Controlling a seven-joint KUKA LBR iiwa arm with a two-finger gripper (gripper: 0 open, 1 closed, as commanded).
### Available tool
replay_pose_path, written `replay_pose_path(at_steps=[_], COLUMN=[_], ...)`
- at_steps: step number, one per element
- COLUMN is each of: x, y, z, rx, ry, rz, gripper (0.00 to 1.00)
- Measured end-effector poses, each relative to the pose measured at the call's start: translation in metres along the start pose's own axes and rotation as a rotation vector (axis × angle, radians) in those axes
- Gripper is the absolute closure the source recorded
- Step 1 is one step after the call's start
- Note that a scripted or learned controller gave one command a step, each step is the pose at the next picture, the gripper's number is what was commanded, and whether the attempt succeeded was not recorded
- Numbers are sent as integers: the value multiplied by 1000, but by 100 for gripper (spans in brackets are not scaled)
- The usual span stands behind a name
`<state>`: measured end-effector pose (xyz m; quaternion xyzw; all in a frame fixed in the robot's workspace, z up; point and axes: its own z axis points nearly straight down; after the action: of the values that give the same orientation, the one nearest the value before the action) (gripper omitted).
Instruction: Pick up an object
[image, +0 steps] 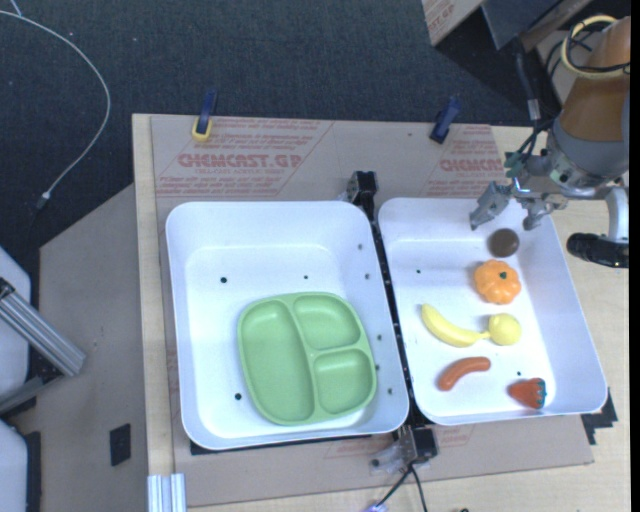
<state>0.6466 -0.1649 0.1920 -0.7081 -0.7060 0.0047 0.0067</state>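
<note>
My gripper (508, 212) hangs open over the far end of the right bin (430, 250), its two fingers spread with nothing between them. Just below it lies a small brown round object (503, 242). Further toward the front sit an orange pumpkin-like fruit (497, 281), a yellow banana (450, 327), a yellow lemon (505, 329), a red-orange sausage (463, 372) and a red strawberry-like piece (528, 392).
The left bin (200, 260) holds a green divided plate (305, 356). A black clamp (362, 186) sits between the bins at the back. Blue and yellow clips (204, 115) pin the cardboard base.
</note>
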Motion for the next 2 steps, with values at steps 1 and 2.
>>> replay_pose_path(at_steps=[1,2], x=[1,4], y=[3,4], z=[-10,33], rx=[-16,-11], ry=[-3,-2], rz=[-3,-5], gripper=[0,0])
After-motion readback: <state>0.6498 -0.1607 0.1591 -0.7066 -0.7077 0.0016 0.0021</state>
